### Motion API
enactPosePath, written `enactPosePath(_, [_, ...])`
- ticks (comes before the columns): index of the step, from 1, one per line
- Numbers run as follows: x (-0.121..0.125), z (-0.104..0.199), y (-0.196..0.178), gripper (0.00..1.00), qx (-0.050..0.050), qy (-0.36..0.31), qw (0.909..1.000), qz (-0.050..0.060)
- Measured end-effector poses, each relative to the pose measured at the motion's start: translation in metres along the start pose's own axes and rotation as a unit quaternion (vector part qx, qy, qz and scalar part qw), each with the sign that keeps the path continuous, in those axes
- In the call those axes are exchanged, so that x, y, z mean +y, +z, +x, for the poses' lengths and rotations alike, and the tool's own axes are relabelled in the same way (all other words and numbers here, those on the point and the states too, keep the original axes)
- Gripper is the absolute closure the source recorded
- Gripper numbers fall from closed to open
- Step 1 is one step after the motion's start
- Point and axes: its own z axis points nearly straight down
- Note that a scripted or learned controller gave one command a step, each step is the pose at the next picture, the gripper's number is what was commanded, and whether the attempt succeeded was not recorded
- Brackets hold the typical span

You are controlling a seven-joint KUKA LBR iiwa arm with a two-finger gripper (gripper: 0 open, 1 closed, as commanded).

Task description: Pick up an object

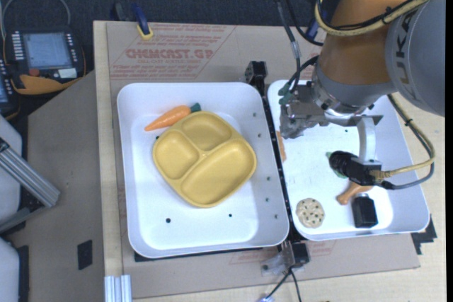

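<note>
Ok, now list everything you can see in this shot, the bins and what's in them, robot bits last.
left bin: one, white, left half of the bench
right bin: one, white, right beside it
plate: one, yellow, three compartments, middle of left bin
carrot: one, orange with green top, left bin, by the plate's far edge
cookie: one, tan with dark chips, right bin, near left corner
orange piece: one, orange-tan, right bin, right of the cookie; kind unclear
black block: one, black, right bin, near edge
cardboard sheet: one, brown with red print, under both bins
screen unit: one, dark, off the bench, far left
arm: one, grey with orange band, from the right
gripper: one, dark grey, over right bin's far left part
</note>
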Motion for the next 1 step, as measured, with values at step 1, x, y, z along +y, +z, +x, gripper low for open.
enactPosePath(1, [0.0021, 0.0535, 0.0222, 1.0, -0.001, 0.0, 1.0, 0.001])
